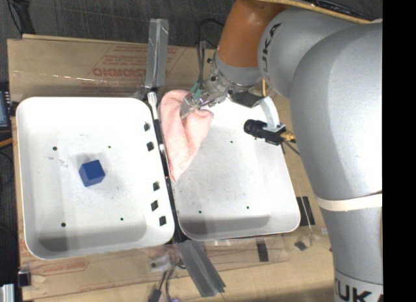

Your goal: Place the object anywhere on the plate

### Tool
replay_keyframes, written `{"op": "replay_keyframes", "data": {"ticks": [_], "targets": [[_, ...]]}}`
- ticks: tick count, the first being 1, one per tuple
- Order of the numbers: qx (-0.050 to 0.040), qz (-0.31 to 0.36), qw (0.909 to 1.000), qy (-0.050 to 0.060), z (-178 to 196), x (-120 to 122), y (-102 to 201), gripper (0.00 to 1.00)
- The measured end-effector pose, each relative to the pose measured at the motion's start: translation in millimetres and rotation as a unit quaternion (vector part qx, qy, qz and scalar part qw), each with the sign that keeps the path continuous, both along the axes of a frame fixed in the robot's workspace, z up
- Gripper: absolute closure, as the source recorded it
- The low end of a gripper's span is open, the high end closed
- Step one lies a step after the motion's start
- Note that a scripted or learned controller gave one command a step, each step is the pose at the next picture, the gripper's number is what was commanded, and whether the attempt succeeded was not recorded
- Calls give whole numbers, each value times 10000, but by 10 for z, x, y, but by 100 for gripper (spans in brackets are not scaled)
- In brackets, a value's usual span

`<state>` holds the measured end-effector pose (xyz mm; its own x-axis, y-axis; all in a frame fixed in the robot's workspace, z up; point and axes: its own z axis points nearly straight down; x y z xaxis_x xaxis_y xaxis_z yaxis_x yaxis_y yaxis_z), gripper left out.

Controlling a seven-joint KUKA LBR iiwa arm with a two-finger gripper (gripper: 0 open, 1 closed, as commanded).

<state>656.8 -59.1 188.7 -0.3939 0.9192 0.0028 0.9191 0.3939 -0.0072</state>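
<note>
A small blue cube [91, 172] lies on the floor of the left bin [39, 119], left of its middle. A pink plate [181, 135] rests against the left wall of the right bin [260, 184], at the far end, and looks tilted. My gripper [197, 102] hangs over the plate's far right part, close to or touching it. The wrist and its metal parts hide what is under the tip. The cube is well to the left of the gripper, across the divider between the bins.
The large grey arm [325, 99] covers the right bin's far right corner and right rim. A black cable fitting [259, 128] sticks out beside the wrist. Several black clips [156, 164] run along the divider.
</note>
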Motion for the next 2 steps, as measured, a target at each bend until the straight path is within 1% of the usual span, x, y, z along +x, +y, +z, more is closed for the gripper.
{"op": "replay_keyframes", "data": {"ticks": [1, 2], "targets": [[0, 44, 10000, -10, 399, 6, 8, 100], [13, 2063, 9785, 7, 267, -130, 476, 100]]}}
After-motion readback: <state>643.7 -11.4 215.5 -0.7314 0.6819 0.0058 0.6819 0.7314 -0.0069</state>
